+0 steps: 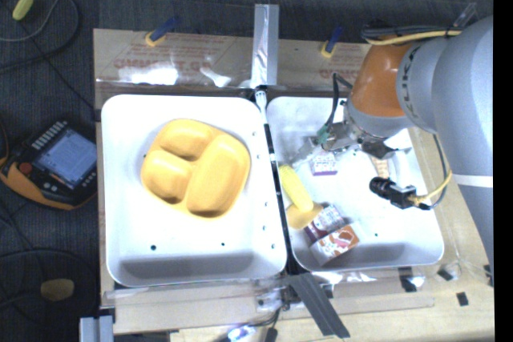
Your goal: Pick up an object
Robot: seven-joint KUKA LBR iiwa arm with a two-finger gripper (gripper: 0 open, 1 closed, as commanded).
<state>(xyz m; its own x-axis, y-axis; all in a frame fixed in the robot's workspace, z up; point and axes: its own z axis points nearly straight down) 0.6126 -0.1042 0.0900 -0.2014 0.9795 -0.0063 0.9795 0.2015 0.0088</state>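
Grey arm's jaws (337,138), state impossible to tell, sit over the right white bin (417,248) by a small purple-and-white packet (324,165), with a yellow banana-shaped toy (295,190) at its left wall and a brown-red pouch (330,235) near its front edge.

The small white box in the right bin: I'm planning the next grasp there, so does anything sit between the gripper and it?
Nothing visible does. The small white box lies alone on the bin floor, just below the gripper; the yellow tube lies apart, lower left.
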